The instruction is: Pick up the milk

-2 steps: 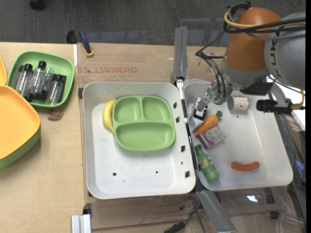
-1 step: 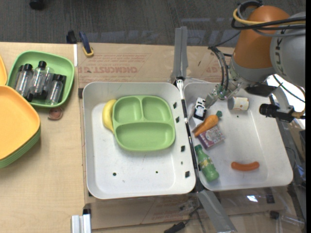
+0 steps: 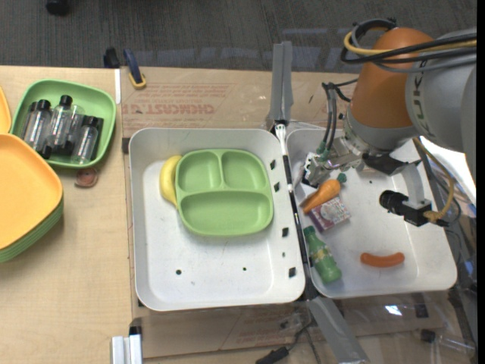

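Over in the right-hand shallow white bin (image 3: 424, 275), the milk (image 3: 332, 215) looks to be the small pink-and-white carton lying flat near the bin's left wall, and that's the one relation that matters here: it sits just toward the near edge of the desk from the tool (image 3: 322, 165), with the orange plastic carrot (image 3: 322, 194) lying right between them and touching or overlapping the carton's far edge. The carton's long axis runs roughly across the view, slightly tilted, while the carrot slants up to the right. Honestly I can't tell whether the tool is released or clenched from this angle, the wrist hides too much; nothing visibly sits in it. My guess is the next move has to come toward the near side past the carrot without knocking it. Counting: one milk carton, one carrot, one green plastic bottle (image 3: 323, 258) lying by the near-left corner, and one reddish-orange toy sausage (image 3: 382, 259), all in that bin. The left white bin (image 3: 144, 226) holds one green three-compartment plate (image 3: 223, 192) with one yellow piece (image 3: 167, 180) peeking out from under its left side.
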You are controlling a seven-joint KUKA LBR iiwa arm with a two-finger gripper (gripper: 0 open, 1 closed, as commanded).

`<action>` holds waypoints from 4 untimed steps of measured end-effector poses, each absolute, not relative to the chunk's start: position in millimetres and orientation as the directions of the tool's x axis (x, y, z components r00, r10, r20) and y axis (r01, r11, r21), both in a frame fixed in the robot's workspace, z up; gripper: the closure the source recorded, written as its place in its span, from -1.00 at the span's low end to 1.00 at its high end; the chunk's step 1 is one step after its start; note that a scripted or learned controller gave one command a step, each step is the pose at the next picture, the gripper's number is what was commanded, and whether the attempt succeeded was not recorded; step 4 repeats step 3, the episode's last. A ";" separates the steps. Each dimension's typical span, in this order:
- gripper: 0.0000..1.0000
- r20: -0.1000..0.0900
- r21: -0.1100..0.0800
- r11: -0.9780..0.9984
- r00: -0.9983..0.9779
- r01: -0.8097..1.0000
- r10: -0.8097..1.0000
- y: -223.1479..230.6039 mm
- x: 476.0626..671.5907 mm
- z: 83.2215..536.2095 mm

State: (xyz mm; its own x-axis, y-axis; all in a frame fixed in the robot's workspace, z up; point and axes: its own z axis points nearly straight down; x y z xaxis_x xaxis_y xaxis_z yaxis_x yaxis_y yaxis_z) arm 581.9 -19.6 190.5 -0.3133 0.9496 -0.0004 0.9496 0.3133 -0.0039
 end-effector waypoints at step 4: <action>1.00 -0.003 -0.002 -0.271 0.271 0.963 0.963 -30.5 614.2 190.4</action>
